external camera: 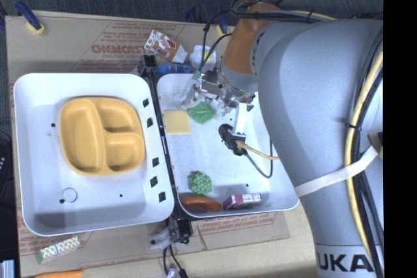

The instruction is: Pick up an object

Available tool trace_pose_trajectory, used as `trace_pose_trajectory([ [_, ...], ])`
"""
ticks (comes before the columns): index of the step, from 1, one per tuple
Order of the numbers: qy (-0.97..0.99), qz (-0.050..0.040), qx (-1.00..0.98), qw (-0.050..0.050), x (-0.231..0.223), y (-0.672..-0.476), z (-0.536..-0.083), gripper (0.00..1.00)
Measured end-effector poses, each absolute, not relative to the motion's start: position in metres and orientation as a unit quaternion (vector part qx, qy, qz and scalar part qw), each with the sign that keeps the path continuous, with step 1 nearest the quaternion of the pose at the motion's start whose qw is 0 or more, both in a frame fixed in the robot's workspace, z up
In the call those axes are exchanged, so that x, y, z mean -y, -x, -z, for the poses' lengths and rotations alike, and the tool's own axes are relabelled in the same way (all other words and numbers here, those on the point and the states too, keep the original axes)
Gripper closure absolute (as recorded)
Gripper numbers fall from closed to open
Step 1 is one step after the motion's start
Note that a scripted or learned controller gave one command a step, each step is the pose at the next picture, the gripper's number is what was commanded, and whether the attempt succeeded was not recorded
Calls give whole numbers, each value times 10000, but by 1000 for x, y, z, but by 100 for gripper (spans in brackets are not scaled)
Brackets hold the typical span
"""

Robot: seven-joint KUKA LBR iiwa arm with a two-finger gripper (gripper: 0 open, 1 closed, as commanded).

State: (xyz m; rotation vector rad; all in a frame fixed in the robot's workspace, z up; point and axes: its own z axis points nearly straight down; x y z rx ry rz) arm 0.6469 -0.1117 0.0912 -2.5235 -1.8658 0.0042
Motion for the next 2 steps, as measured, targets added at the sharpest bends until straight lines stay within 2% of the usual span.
trace_pose_trajectory([
  [1,6169,-3,7871,-2,141,-657,-92,0],
  [2,6151,-2,7885,-3,141,-658,-103,100],
])
